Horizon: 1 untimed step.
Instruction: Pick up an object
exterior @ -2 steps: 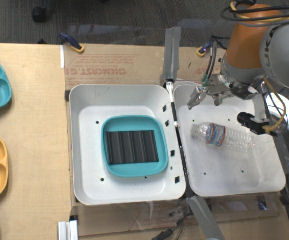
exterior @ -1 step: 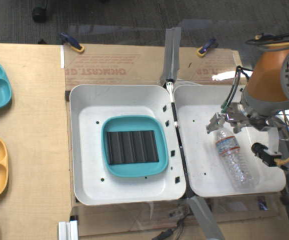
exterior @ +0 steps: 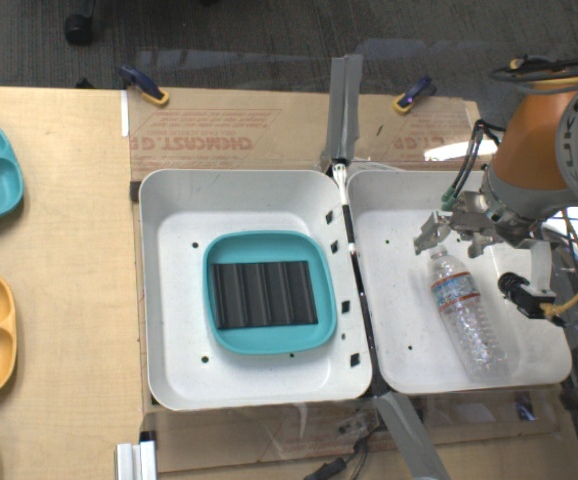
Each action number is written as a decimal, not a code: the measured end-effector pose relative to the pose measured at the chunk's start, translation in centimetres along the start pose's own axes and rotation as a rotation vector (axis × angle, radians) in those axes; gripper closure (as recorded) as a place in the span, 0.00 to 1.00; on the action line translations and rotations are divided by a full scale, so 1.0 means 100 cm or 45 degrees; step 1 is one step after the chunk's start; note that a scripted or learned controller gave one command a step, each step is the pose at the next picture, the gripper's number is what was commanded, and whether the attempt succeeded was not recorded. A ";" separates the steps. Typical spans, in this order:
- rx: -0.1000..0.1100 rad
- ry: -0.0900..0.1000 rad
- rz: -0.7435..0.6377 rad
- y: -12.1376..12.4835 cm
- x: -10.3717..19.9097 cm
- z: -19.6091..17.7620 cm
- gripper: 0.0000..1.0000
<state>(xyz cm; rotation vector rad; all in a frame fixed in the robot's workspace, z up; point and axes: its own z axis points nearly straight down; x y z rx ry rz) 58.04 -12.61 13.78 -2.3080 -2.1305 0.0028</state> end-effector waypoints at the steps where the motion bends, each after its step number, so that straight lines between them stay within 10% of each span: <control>1: 0.002 0.001 -0.108 -0.013 -0.037 0.047 0.00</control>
